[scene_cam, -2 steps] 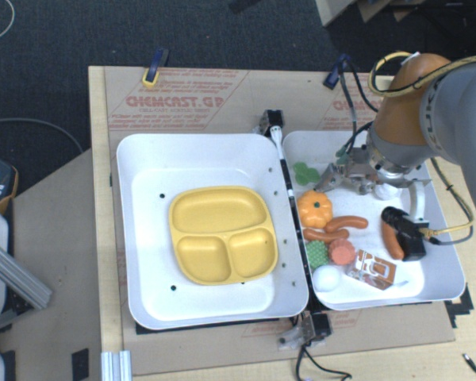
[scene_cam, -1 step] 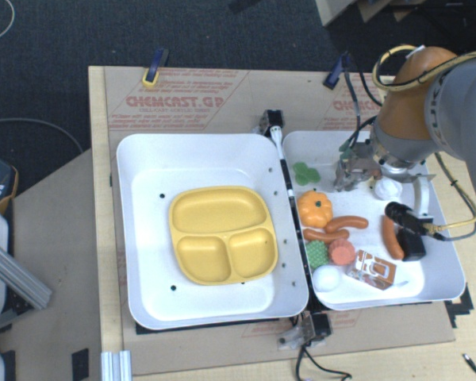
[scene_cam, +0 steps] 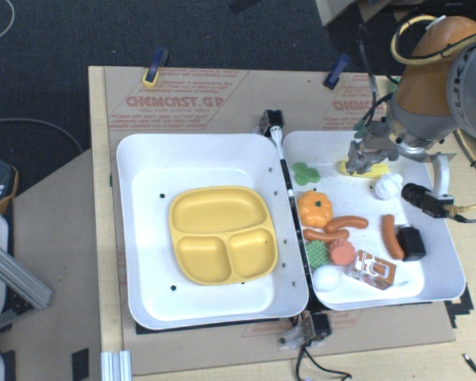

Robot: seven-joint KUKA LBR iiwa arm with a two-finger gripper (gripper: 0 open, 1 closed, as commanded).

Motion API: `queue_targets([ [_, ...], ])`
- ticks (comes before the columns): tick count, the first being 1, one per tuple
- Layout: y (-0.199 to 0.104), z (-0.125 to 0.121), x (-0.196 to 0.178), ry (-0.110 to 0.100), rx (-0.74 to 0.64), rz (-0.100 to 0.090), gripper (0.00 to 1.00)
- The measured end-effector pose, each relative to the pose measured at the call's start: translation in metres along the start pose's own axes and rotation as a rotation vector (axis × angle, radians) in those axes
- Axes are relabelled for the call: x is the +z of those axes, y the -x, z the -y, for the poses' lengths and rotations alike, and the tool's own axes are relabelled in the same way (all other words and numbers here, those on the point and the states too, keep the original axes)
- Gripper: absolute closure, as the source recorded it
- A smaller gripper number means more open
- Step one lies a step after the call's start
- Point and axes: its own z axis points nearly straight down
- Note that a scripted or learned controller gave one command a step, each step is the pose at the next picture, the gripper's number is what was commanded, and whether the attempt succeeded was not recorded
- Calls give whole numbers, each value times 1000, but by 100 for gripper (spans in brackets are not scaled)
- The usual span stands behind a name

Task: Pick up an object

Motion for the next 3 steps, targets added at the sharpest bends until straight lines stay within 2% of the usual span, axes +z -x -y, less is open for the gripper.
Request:
queue_targets([
  [1,-1,5,-62,0,0,0,100],
  [2,-1,5,-65,-5,0,-1,100],
  [3,-43,-11,-63,-4,-3,-2,100],
])
